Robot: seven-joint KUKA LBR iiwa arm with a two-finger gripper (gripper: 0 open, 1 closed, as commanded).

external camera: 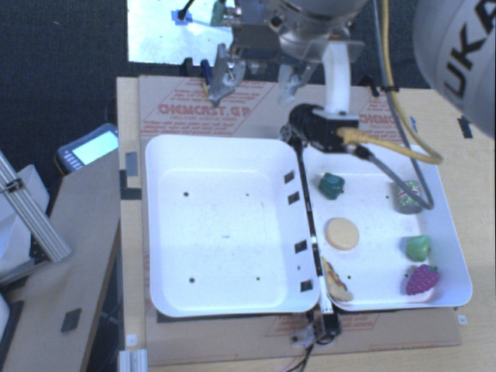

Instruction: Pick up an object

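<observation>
My gripper (257, 80) hangs high over the far edge of the bench, behind the two bins. Its two fingers (225, 74) stand wide apart, open, with nothing between them. The right bin (449, 266) holds several small things: a dark green piece (332, 184) near its far left, a tan round disc (342, 234) in the middle, a grey speckled lump (407, 198) at the right, a light green piece (418, 247) below it, and a purple bunch of grapes (421, 280) at the near right corner. A yellow-brown piece (337, 283) lies against the divider.
The left bin (155, 231) sits beside the right one, both resting on a cardboard sheet (178, 107). A small device with a lit screen (89, 149) lies off the bench at the left. A metal rail (31, 208) slants at the far left.
</observation>
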